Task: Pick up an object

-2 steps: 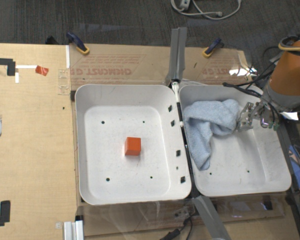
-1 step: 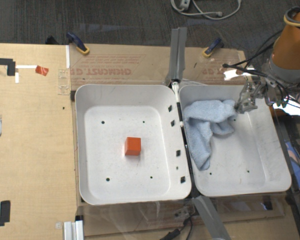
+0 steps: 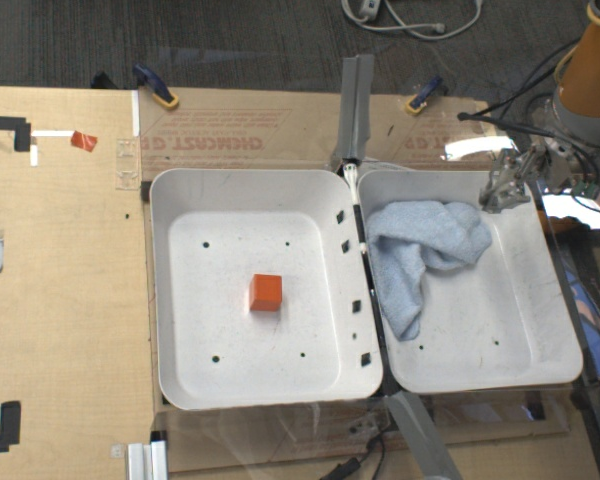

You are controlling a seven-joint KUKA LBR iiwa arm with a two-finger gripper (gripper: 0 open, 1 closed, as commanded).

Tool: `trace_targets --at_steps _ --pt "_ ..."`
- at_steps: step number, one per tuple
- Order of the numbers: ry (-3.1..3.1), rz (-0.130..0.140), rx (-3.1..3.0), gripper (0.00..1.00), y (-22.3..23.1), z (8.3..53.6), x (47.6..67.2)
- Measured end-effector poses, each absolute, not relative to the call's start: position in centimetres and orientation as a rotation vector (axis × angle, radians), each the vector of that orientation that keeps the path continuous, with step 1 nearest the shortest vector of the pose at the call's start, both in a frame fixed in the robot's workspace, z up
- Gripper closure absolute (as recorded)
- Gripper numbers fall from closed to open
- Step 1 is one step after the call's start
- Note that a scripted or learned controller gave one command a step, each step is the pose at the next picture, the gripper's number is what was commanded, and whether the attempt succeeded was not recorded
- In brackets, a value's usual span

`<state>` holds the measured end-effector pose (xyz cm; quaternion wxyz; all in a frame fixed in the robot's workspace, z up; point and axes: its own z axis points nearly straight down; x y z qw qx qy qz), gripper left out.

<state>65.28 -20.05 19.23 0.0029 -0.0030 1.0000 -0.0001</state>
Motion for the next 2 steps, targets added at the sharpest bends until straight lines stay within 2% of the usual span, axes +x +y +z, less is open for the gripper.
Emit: trace_targets --at_steps 1,2 --pt "3.131 0.000 -0.170 1.00 -22.2 18.1 66.0" --pt "3.106 0.001 -0.444 1.00 -22.0 16.3 66.1"
